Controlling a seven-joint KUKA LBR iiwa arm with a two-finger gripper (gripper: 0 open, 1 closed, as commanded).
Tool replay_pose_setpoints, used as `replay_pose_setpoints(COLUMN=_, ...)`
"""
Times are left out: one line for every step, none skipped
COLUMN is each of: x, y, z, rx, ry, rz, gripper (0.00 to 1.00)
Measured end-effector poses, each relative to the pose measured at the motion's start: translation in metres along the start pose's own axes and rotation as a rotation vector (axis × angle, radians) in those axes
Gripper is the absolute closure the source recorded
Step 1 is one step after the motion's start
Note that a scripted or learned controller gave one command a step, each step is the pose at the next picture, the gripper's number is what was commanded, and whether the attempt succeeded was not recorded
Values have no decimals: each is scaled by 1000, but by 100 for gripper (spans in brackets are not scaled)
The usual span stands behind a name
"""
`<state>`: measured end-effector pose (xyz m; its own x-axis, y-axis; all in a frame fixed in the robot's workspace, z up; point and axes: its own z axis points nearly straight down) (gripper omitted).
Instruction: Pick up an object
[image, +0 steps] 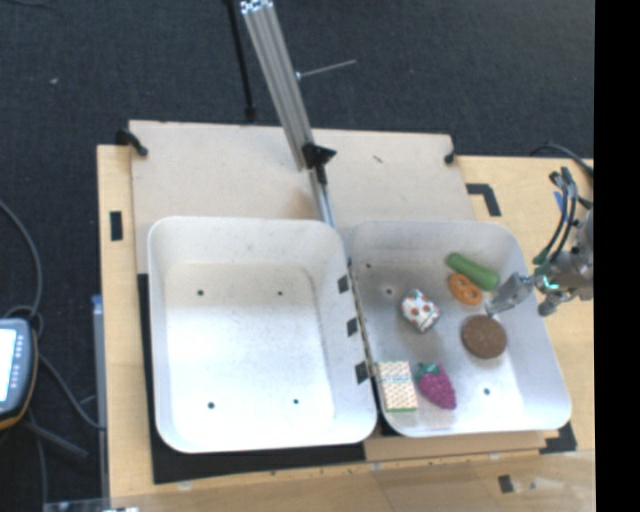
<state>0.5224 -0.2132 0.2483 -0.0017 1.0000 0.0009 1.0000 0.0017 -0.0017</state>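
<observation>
One gripper hangs just above the brown disc, its grip state unclear.

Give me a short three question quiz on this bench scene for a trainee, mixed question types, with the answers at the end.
1. True or false: the toys lie in the bin nearer the arm.
2. Which toy lies nearest the gripper? A. brown disc B. purple grapes C. small box
3. Fill in: the orange slice lies beside the green ______.

Key: 1 true, all are in the right bin. 2 A. 3 cucumber.
</observation>
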Motion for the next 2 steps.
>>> replay_pose_setpoints(x=0, y=1, z=-2, rx=-4, ry=-1, rz=0, gripper=0)
replay_pose_setpoints(x=4, y=-6, z=55, rx=1, ry=-2, rz=2, gripper=0)
